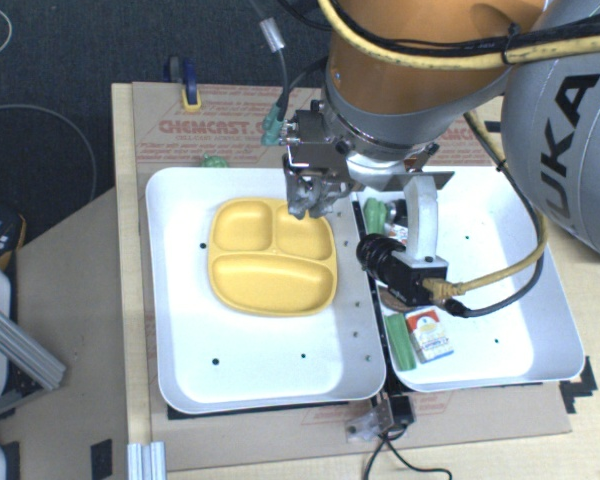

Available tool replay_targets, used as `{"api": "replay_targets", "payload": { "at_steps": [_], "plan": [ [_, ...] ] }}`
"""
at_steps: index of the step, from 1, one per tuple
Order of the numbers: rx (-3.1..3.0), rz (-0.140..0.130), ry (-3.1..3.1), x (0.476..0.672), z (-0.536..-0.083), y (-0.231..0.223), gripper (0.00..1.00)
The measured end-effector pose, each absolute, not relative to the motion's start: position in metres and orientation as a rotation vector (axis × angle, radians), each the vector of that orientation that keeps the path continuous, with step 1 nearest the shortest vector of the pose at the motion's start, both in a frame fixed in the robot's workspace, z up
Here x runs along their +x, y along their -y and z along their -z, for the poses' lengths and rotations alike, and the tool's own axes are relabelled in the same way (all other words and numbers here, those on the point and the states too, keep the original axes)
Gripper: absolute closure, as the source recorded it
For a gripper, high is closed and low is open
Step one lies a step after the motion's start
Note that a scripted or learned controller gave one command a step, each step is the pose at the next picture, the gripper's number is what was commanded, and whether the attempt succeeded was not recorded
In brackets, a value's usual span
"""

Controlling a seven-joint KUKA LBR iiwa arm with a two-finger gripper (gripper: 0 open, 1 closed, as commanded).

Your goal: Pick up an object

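Bins sit side by side on the bench: left bin (180, 368) w/ the yellow divided plate (270, 258), right bin (540, 348) w/ small clutter. Nearest the camera, below and right of the gripper (302, 208), lie a red-and-white packet (430, 333) and a green bar (402, 346), pressed up to the bin's inner wall, prob. just where they fell. Closer to the gripper, just right of it, a black cable fitting (390, 263) hangs off the arm over that clutter, w/ a yellowish hose (500, 273) looping out across the bin.

Gripper itself hovers at the plate's upper right corner, at or v. near the rim; looks like the program aims for the rim since a flat plate offers no other grip. Can't tell if jaws are wide, narrow or touching: dark metal blurs against the plate edge. Nothing seen held.

Beyond, the orange band (430, 28) and grey wrist block the far ends of both bins. A green item (375, 213) beside the gripper is half hidden, unidentifiable. Small green bit (214, 161) lies outside the left bin's far rim.
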State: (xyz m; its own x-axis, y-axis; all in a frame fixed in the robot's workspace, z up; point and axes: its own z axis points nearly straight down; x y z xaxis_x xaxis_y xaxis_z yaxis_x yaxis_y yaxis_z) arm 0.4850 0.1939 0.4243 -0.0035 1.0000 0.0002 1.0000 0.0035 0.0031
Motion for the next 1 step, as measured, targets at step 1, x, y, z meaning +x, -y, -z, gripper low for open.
{"api": "replay_targets", "payload": {
  "at_steps": [1],
  "plan": [
    [2.217, -0.008, -2.223, 0.5162, -0.4426, -0.2262, 1.00]
  ]
}}
